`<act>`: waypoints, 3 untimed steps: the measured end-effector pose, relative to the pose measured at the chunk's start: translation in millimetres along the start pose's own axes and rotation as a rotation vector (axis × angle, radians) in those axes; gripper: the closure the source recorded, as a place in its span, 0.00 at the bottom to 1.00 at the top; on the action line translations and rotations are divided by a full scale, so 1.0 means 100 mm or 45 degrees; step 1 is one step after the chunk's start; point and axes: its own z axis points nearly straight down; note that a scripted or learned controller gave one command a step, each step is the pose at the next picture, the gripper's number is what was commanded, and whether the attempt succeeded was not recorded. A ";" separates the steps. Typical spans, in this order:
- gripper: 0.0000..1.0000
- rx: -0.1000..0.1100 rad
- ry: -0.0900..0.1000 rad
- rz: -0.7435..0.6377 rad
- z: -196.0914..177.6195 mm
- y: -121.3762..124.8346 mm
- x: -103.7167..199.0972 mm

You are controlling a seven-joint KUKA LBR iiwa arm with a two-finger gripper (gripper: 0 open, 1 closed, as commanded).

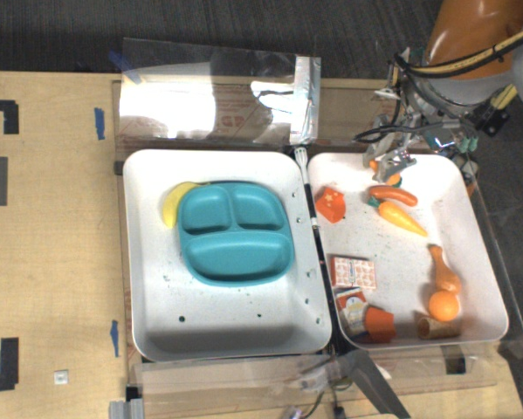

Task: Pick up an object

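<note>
Hovering at the right bin's (484,260) far edge, gripper (392,160) poised just above the red sausage (393,195) and orange carrot (402,219); finger state impossible to tell. Sitting leftward, a teal plate (235,232), covering a yellow piece (172,202).

wooden bench (43,260), two white bins (156,317) side by side
</note>
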 end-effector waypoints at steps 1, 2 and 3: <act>1.00 0.006 -0.008 -0.208 -0.18 -0.05 0.01; 1.00 -0.001 -0.001 -0.213 -0.08 0.42 -0.13; 1.00 0.005 -0.008 -0.382 -0.25 0.50 -0.16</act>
